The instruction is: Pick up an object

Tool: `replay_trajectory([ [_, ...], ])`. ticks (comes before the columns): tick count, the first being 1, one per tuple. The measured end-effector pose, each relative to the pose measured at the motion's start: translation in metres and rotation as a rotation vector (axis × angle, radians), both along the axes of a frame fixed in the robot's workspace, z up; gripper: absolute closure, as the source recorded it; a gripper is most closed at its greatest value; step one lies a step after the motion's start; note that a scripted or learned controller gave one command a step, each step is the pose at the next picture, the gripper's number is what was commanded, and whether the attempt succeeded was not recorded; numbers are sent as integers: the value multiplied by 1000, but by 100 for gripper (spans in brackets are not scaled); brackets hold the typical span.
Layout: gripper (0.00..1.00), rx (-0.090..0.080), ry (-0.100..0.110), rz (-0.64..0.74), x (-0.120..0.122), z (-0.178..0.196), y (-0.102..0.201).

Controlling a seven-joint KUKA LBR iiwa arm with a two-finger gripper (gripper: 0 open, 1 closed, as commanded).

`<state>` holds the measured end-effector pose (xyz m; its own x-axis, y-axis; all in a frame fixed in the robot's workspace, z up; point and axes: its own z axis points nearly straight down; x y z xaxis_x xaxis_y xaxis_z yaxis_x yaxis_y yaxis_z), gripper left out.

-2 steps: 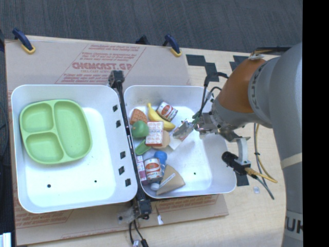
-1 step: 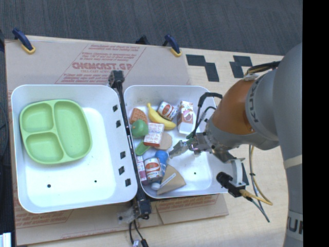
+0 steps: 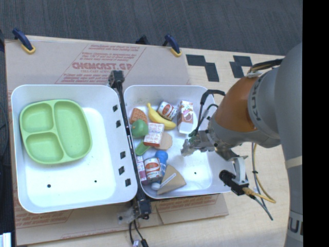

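Where claw (image 3: pixel 188 147) hovers, bare bin floor (image 3: pixel 198 163)

Green divided plate (image 3: pixel 55 131) in left bin (image 3: pixel 67 192), perhaps cardboard (image 3: pixel 97 60) beneath

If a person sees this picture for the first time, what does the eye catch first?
The light green divided plate stands out in the left bin. Next comes the orange band of the grey arm, whose gripper hangs over the right bin, beside a colourful heap with a yellow banana.

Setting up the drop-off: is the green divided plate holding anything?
Empty: all three compartments of the green divided plate in the left bin show bare green.
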<state>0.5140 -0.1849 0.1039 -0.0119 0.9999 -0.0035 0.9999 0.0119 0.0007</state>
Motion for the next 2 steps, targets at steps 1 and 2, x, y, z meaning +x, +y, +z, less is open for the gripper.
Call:
replay_trajectory([
  [1, 100, 3, 0, -7, -37, 106, 9],
  [2, 100, 2, -3, -6, 14, 182, 15],
])
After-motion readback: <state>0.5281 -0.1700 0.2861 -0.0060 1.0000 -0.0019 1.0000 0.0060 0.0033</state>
